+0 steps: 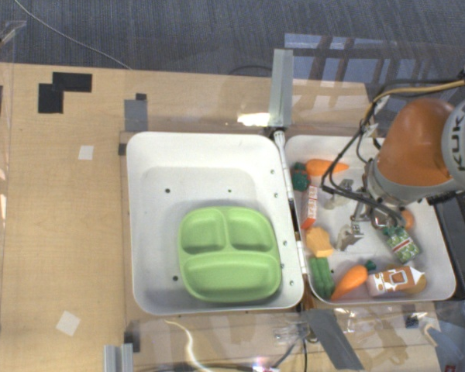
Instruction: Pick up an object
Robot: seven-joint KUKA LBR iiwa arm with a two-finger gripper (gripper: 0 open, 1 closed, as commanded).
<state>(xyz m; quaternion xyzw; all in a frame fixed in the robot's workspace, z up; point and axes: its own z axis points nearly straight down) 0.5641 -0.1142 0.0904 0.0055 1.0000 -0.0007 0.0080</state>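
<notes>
Your hand [355,227] hangs low in the right bin [442,281], metal fingers pointing down over bare white floor — you can see nothing between them, though how far apart they stand you cannot tell at this size. Closest to it are the things to pick from: a yellow piece [319,242] just to its left, a green-and-white carton [401,243] just to its right, partly under the wrist. Nearer you than the hand lie an orange carrot [348,281], a dark green vegetable [321,273] and a brown bottle [396,280] on its side. Beyond the hand, toward the far wall, sit a white tube [311,196] and another orange piece [321,167]. Well off to the hand's left, the left bin [151,161] holds a green divided plate [229,252]. Both bins rest on the table [54,231].
</notes>
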